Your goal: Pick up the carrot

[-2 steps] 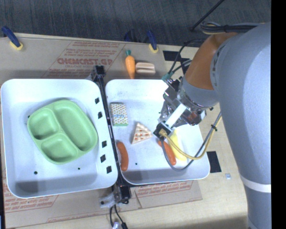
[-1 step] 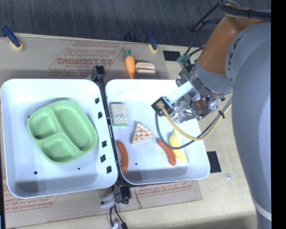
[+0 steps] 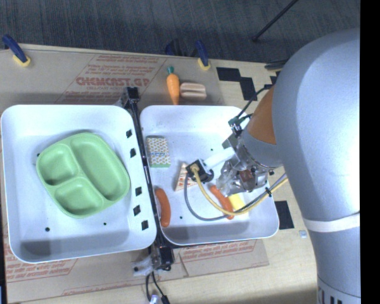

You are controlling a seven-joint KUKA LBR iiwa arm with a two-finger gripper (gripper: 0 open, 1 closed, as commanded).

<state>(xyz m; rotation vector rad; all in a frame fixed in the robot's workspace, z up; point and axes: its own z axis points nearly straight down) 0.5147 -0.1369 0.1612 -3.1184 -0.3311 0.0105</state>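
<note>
A small orange carrot [image 3: 221, 199] lies in the right bin [image 3: 196, 120], near its front right corner, partly under my wrist. Beside it sits a yellow piece [image 3: 238, 202]. My gripper [image 3: 227, 183] hangs low over the bin, right above and touching or almost touching the carrot; the arm's body hides most of it. A second carrot [image 3: 172, 87] with a green top lies outside the bins on the cardboard behind the right bin.
The left bin [image 3: 25, 125] holds a green divided plate [image 3: 82, 173]. In the right bin are a speckled square block [image 3: 157, 152], a small tan item [image 3: 180, 177], an orange-red sausage [image 3: 163, 206] by the left wall, and looping cables [image 3: 196, 211]. A layered tan block [image 3: 193, 92] lies behind it.
</note>
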